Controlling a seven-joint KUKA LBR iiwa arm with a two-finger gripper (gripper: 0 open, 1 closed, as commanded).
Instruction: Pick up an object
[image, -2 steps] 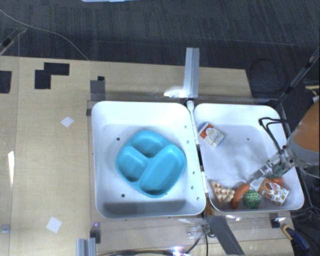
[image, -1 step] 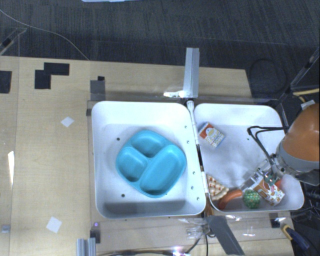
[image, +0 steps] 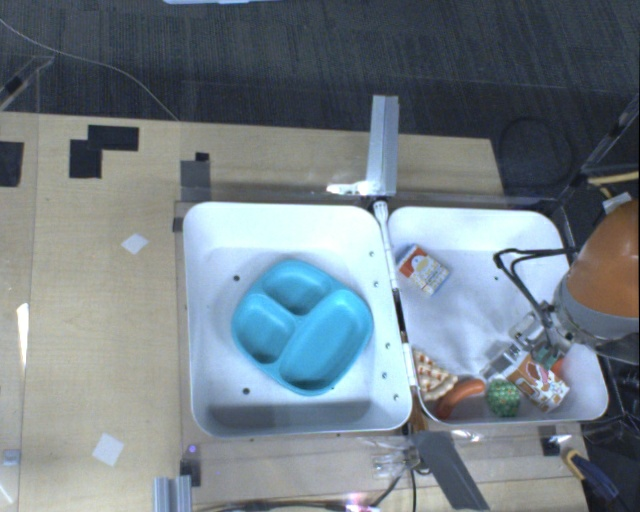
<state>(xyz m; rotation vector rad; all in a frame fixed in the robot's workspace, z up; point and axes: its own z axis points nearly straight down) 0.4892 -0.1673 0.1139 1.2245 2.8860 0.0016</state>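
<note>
grey arm (image: 598, 318) with a rounded orange band (image: 610, 262) above the wrist. metallic silver gripper (image: 524, 345) at its end. thin black cable (image: 520, 262) looping off the wrist.

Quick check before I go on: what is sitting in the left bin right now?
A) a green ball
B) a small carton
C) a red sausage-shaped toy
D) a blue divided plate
D: the blue divided plate lies alone in the left bin, while the small carton and the other small items lie in the right bin.
</note>
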